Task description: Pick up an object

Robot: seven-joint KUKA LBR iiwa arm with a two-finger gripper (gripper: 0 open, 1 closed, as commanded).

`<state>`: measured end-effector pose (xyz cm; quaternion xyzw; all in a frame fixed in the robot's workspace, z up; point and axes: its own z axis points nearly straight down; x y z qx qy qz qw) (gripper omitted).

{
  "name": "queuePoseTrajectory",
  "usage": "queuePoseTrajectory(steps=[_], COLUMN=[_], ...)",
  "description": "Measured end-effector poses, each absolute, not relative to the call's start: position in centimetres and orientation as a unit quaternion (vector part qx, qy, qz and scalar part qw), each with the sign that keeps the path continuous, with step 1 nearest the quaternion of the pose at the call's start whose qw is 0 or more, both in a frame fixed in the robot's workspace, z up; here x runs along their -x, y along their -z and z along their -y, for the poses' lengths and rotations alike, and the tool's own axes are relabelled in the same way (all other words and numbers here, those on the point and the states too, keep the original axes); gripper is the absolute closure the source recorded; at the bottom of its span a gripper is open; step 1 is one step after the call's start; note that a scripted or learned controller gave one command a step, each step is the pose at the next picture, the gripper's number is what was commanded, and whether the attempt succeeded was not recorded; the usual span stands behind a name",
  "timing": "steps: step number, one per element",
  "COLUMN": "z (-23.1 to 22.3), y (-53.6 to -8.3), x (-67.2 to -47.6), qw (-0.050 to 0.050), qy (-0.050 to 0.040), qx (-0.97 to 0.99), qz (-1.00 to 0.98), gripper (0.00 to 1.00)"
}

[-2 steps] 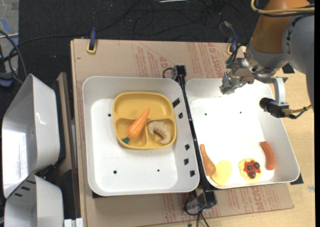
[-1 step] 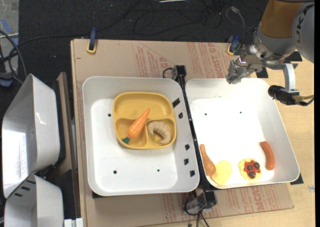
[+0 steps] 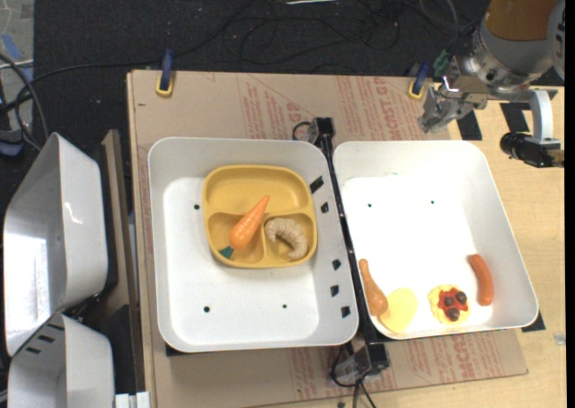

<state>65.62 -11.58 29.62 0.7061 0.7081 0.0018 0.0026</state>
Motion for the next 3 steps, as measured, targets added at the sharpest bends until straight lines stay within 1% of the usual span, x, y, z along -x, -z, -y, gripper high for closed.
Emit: queuePoseTrajectory(steps=[1, 2, 3], z=[6.0, 0.2, -4.6], y=[-29.3, -27.4, -27.1], x=[-64.4, -63.1, -63.1], qw=[0.000, -0.001, 0.000], qy=[0.0001, 0.0005, 0.0002], qx=[-0.705, -0.704, -0.705], qz=[-0.709, -0.710, -0.709], gripper=[1.00, 1.00, 1.00])
